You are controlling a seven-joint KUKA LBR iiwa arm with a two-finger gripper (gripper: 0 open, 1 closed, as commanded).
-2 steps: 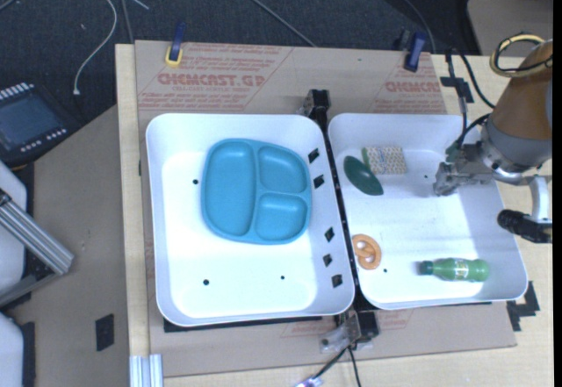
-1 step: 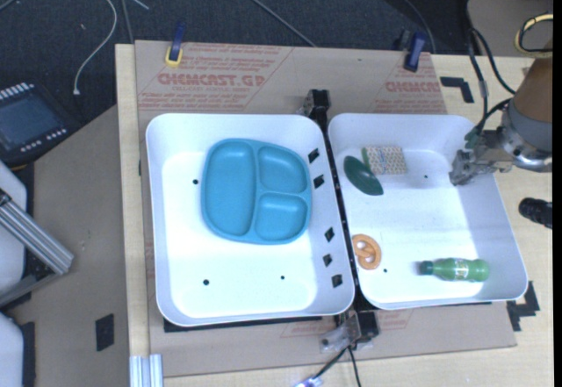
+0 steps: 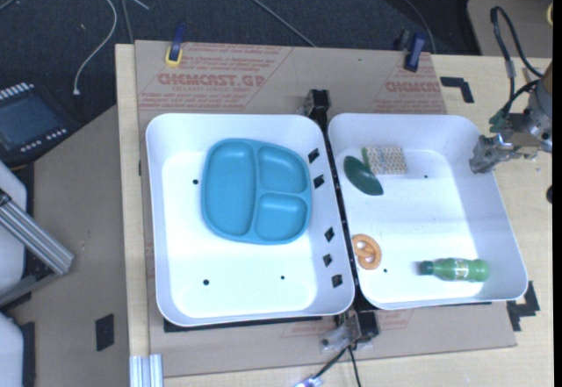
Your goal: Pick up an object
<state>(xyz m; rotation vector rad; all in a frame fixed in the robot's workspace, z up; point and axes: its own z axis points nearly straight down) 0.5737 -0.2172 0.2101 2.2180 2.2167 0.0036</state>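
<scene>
Two white bins are sitting side by side on the bench; the left bin [image 3: 167, 289] is carrying a blue divided plate [image 3: 256, 190], lying flat toward its far half. Nearest the camera in the right bin [image 3: 492, 289], a green bottle [image 3: 454, 268] is lying on its side close to the near wall; just to its left, an orange pretzel-shaped piece [image 3: 367, 251] is resting near the divider between the bins. Farther back, a dark green leaf-shaped item [image 3: 362, 175] is lying beside a speckled grey pad [image 3: 385, 160], the two touching or nearly so; both are sitting in the far-left part of that bin. The gripper [image 3: 488, 155] is hanging at the far-right rim of the right bin, with nothing seen between its tips; whether it is spread or pressed together cannot be told at this size. The bottle is lying well apart from the tool, nearer the camera; the leaf-shaped item and pad are lying well to the tool's left.
</scene>
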